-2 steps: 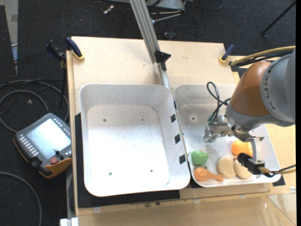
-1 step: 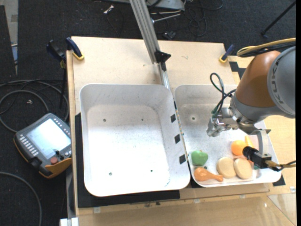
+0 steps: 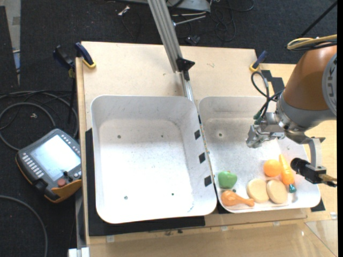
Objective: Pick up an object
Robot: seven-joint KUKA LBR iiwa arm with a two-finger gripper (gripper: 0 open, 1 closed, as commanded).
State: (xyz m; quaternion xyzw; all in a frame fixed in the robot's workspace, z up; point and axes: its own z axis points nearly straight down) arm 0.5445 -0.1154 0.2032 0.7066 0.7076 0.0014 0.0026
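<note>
Pendant (image 3: 49,165) off the bench's left on my feed, then the left bin (image 3: 142,159), then the right bin (image 3: 236,116). Along its near edge I see a green apple (image 3: 228,179), an orange drumstick-shaped toy (image 3: 236,198), two tan rounds (image 3: 268,190) and an orange ball (image 3: 272,168). Gripper (image 3: 257,137) hangs above them at mid-bin; its grip I cannot tell

No text, label, brand, number or sign can be read. The lit screen of the handheld control pendant (image 3: 51,165), lying on the floor left of the table (image 3: 134,68), is washed out to a pale glow, and the markings on its buttons are too small to be made out.
</note>
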